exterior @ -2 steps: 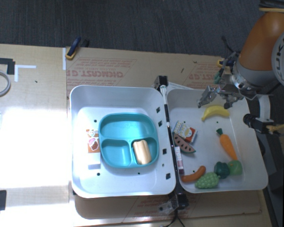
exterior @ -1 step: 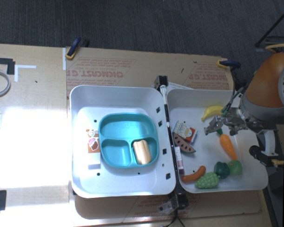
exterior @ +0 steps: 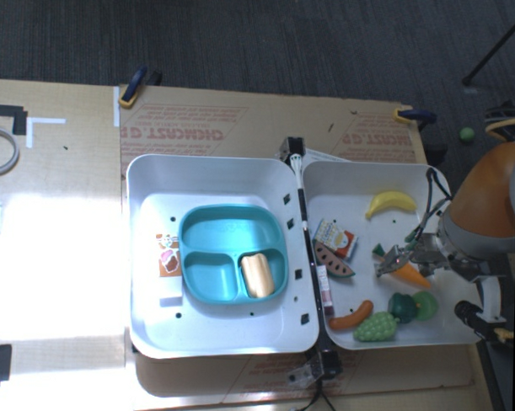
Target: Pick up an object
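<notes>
The arm reached in from the right, its orange band [exterior: 486,187] bulking over the edge of the right bin [exterior: 351,183], and the claw [exterior: 396,263] sat low among the toys there. Whether its tips were apart or together I could not tell; they were too small and tangled with the clutter.

Right under the claw lay a toy carrot [exterior: 413,277], orange with a scrap of green near it, touching or very nearly touching the metal tips. I took that to be the thing it was after. It looked like a light, hollow plastic piece, stiff and rather slick, tapered, so it would likely squirt out if pinched near the point. The thicker middle, taken across its width, seemed the safer hold.

Around it the bin was crowded: a banana [exterior: 390,202] toward the far wall, a watermelon slice [exterior: 334,264] and a small printed packet [exterior: 335,238] nearer the divide, green grapes [exterior: 376,328] and a chili pepper [exterior: 352,317] by the near wall, and a broccoli piece [exterior: 405,306] just beside the carrot.

The left bin [exterior: 147,239] held a teal divided plate [exterior: 232,254] with a bread roll [exterior: 257,275] in one compartment. Both bins stood on the cardboard-covered table [exterior: 201,127].
</notes>
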`<move>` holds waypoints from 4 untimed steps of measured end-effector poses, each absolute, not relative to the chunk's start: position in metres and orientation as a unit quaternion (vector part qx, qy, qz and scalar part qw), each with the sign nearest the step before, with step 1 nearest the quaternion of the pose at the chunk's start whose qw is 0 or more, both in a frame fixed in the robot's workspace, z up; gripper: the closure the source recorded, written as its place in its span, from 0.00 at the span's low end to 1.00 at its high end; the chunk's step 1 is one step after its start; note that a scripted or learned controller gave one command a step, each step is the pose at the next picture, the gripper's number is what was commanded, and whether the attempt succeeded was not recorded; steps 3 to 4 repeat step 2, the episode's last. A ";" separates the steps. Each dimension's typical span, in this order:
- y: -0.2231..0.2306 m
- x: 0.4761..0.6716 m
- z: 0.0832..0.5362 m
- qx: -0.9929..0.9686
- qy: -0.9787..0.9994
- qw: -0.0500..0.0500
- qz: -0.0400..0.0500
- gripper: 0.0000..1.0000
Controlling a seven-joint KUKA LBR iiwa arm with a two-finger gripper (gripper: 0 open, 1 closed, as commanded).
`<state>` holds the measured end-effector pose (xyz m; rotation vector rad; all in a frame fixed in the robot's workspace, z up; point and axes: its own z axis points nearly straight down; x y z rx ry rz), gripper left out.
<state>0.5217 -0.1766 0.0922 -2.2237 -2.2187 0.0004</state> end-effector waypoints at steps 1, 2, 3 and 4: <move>-0.177 0.522 0.102 -0.709 -0.705 0.000 0.000 1.00; -0.119 0.530 0.207 -0.707 -0.707 -0.001 0.000 1.00; -0.119 0.530 0.207 -0.707 -0.707 -0.001 0.000 1.00; -0.119 0.530 0.207 -0.707 -0.707 -0.001 0.000 1.00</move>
